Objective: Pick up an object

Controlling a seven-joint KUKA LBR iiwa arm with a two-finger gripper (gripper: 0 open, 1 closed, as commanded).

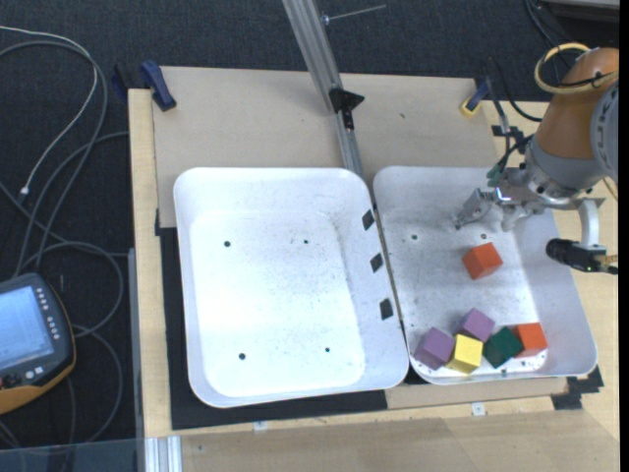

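Observation:
An orange block [483, 261] lies alone in the middle of the right bin [432, 264]. Along that bin's near edge sit several blocks: two purple ones [434, 347] [478, 324], a yellow one [468, 353], a green one [504, 345] and a smaller orange one [531, 337]. My gripper [488, 210] hangs over the far part of the right bin, a short way beyond the lone orange block. Its fingers are spread open with nothing between them.
The left bin [197, 264] lies beside the right one, with small black clips [376, 262] along their shared edge. A slanted metal rail [314, 47] runs from the top down to the bins. Blue clamps [157, 84] sit at the bench's far corners. A pendant [25, 337] lies at the far left.

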